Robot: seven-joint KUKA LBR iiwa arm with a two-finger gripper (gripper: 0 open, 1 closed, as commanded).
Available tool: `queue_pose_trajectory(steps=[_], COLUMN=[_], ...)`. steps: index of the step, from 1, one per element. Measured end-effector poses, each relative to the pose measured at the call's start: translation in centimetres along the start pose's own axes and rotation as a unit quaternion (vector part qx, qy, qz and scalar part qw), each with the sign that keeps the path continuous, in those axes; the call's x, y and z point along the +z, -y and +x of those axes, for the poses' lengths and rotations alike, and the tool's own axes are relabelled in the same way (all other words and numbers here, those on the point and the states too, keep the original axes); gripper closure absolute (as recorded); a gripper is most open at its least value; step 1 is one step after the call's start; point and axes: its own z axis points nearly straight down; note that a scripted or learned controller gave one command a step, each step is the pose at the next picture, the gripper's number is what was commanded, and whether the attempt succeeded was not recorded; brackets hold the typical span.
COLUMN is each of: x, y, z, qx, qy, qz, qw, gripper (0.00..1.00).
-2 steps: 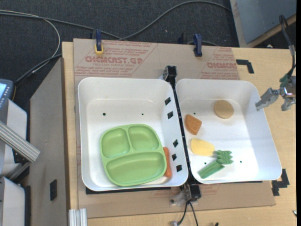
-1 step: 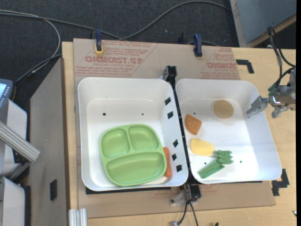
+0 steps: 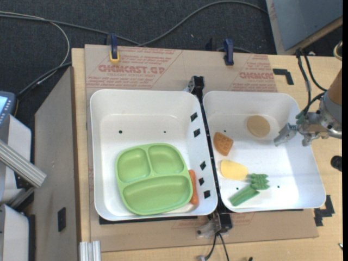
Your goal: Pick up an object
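The gripper (image 3: 288, 134) hung over the right bin's (image 3: 304, 167) far right side, holding nothing. The tan round piece (image 3: 259, 126) lay just to its left, nearest. Whether its grip stood wide or narrow, I couldn't tell.

Bright even light, soft shadows, slightly grainy

bins (image 3: 109, 124) white | divided plate (image 3: 154, 177) light green | carrot (image 3: 193, 188) orange | round piece (image 3: 259, 126) tan | bread-like piece (image 3: 223, 143) orange-brown | soft lump (image 3: 234, 170) pale yellow | leafy toy (image 3: 249, 188) green | board (image 3: 136, 64) brown, red lettering | clamps (image 3: 114, 47) yellow and blue | floor (image 3: 54, 4) dark grey
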Motion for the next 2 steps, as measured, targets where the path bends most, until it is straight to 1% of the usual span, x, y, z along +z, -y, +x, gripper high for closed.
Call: queue_pose_trajectory(steps=[1,2], x=[6.3,4.7], y=[0.1,-0.1], z=[-0.4,-0.4], qx=[0.0,0.0], qy=[0.0,0.001], qz=[0.0,-0.005], qw=[1.0,1.0], gripper=[0.0,1.0])
